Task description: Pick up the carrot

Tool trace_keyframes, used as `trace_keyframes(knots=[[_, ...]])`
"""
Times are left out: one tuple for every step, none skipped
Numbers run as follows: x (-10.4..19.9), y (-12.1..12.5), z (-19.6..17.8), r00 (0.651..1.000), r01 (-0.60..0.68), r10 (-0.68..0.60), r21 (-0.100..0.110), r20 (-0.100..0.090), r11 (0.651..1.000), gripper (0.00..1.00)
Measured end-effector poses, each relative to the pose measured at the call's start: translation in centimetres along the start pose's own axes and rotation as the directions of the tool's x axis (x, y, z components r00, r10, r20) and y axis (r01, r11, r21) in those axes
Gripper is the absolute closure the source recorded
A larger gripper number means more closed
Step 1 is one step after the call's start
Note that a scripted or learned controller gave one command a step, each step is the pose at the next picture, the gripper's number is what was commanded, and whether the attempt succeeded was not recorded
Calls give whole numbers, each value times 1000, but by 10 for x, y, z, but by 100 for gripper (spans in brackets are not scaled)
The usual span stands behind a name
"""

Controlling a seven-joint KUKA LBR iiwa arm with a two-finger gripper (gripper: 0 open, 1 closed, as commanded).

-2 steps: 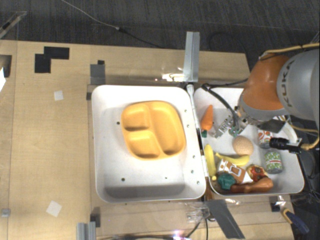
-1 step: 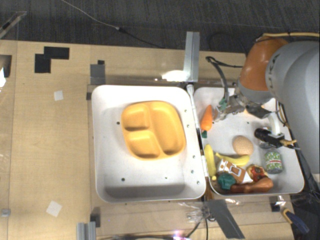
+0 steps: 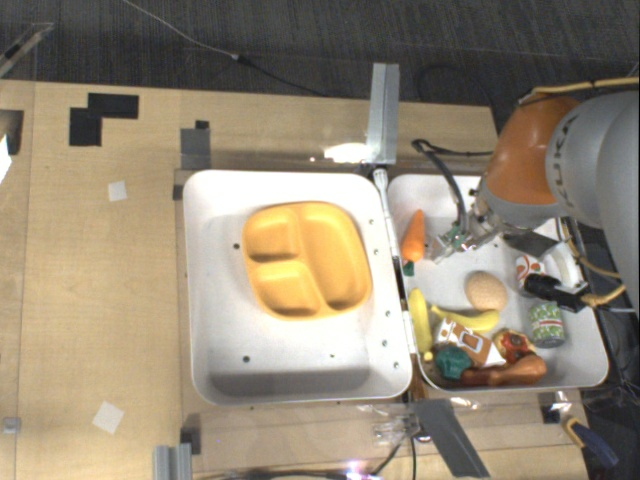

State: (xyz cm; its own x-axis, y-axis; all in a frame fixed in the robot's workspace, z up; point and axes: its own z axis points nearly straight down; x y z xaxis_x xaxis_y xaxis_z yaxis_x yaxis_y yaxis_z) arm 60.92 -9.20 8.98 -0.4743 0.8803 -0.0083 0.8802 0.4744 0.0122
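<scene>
The carrot (image 3: 413,235), orange with a green stub at its lower end, lies in the right bin (image 3: 590,373) close against the bin's left wall, pointing up and down in the view. My gripper (image 3: 459,236) hangs low over the same bin, just right of the carrot and apart from it. Nothing of the carrot is under the gripper. The grey arm with its orange band (image 3: 524,158) covers the bin's upper right part.
Below the carrot lie a beige roll (image 3: 486,290), a banana (image 3: 468,318), a yellow corn cob (image 3: 418,324), a green can (image 3: 547,324) and several other toy foods. In the left bin (image 3: 210,368) sits a yellow divided plate (image 3: 300,258).
</scene>
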Motion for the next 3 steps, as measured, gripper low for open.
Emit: trace_keyframes(knots=[[-18,39,2,1000,-7,7,2,-1,1000,0],[-5,11,0,987,160,-160,1,-1,987,0],[12,-15,-1,989,-145,145,-2,0,989,0]])
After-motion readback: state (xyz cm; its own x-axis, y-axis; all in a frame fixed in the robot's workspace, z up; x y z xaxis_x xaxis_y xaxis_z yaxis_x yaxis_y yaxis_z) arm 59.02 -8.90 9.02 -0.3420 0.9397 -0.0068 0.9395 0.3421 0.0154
